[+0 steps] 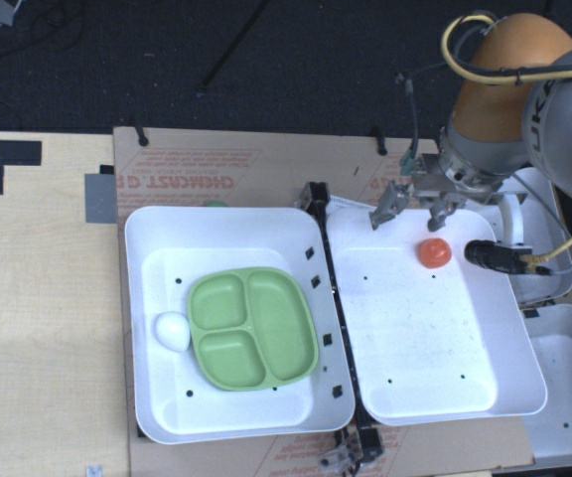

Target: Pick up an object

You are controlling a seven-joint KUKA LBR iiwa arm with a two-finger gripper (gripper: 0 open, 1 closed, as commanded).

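Note:
A small red-orange ball (434,253) lies in the right bin (435,366) near its far edge. My gripper (410,215) hangs over that bin's far rim, just up and left of the ball, with its two fingers spread apart and nothing between them. In the left bin (157,246) a green three-compartment plate (252,327) lies flat, and a white egg-shaped object (173,331) rests against the plate's left side.
A black divider (332,316) runs between the two bins. A black cylindrical part with cabling (500,256) juts in right of the ball. Brown cardboard (256,172) lies under the bins, on a light wooden bench (38,306).

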